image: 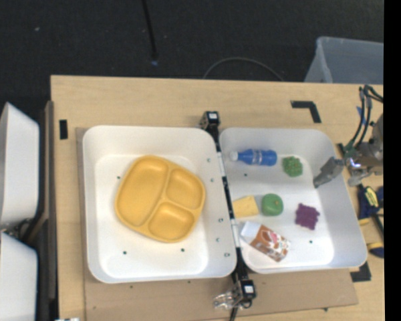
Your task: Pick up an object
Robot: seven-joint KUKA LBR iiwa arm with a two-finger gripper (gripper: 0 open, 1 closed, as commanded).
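On the far left, off the bench, stand two white containers, one behind the other, against the dark floor. Then comes the light wooden bench top, and on it the left bin, which holds a single yellow divided plate with three compartments, lying flat and a little turned within the bin. Between the two bins runs a narrow divider with small black fittings at its far and near ends.

The right bin carries the loose items. Nearest the divider is a yellow block, and in front of it, toward the near edge, a crumpled packet printed in red and white. Along the far side lies a blue bottle on its side, white cap pointing at the divider. Just beside the yellow block sits a round green object; further back and right is a knobbly green object. A purple bumpy object rests apart from the others, toward the bin's right side.

At the right rim of that bin the gripper reaches in (grey and angled downward), above bare white floor, touching none of the items. From here I cannot tell how it is set. Behind it trail blue and yellow cables, and a pale translucent tub stands past the bench corner.
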